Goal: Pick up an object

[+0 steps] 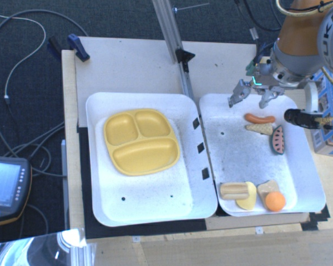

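My gripper (251, 97) hangs open above the far end of the right bin (233, 148), its two fingers spread with nothing between them. Just right of and nearer than it lie a small sausage (260, 118), a tan cracker-like wedge (260, 128) and a watermelon slice (277, 139). At the bin's near end sit a bread roll (234, 190), a yellow cheese piece (247, 200), a tan block (268, 188) and an orange (275, 201).
The left bin (100, 165) holds a yellow divided plate (141, 141). A metal pole (169, 21) slants up from between the bins. A blue clamp (77, 47) sits at the bench's far left corner. Cables and a tablet (5, 187) lie at left.
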`<state>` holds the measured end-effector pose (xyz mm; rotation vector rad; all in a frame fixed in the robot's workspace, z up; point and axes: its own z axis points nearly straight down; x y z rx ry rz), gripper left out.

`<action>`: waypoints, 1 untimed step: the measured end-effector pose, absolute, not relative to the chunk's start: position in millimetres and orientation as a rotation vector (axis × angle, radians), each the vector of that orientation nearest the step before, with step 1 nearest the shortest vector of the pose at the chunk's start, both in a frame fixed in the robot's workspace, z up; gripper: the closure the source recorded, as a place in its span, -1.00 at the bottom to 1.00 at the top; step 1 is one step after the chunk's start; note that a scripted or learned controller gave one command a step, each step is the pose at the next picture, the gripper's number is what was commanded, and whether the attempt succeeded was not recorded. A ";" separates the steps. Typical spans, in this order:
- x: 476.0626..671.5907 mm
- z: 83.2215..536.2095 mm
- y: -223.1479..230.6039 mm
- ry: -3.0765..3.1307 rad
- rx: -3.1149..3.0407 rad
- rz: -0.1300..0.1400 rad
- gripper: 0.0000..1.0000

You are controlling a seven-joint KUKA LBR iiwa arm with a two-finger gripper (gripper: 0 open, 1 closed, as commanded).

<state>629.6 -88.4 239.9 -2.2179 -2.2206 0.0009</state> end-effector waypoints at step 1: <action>624.4 195.3 -92.9 -2.217 -2.217 0.007 -1.00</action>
